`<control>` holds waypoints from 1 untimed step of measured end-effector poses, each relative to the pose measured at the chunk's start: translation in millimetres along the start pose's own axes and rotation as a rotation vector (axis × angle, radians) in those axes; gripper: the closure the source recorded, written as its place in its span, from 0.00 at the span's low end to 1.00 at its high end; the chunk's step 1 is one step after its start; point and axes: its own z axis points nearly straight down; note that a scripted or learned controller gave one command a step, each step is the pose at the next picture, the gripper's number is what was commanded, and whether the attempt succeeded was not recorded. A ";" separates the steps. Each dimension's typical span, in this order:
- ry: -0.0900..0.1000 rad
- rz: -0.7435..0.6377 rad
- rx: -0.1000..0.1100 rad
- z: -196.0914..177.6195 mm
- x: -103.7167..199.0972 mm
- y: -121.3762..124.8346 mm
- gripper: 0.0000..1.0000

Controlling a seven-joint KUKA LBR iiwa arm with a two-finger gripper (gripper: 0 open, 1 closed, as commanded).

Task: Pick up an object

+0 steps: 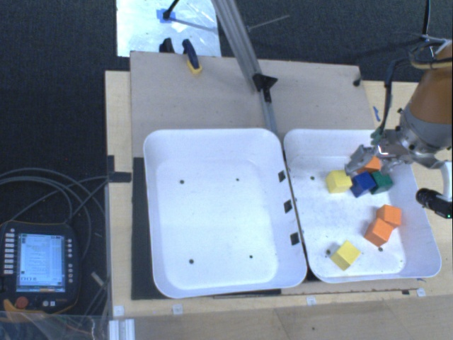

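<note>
Well, the right bin [417,261] holds the blocks, beside the left bin [212,211]. Over its far right part hangs the gripper [369,157] (whether its tips are apart or together I cannot tell), above an orange block [372,166] touching blue [363,183], green [382,183] and yellow [338,182] ones.

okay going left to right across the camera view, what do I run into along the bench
Teach pendant → left bin → right bin → yellow block → blue block → green block
</note>
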 end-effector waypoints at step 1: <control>0.001 -0.001 0.001 62.8 1.1 -0.2 0.00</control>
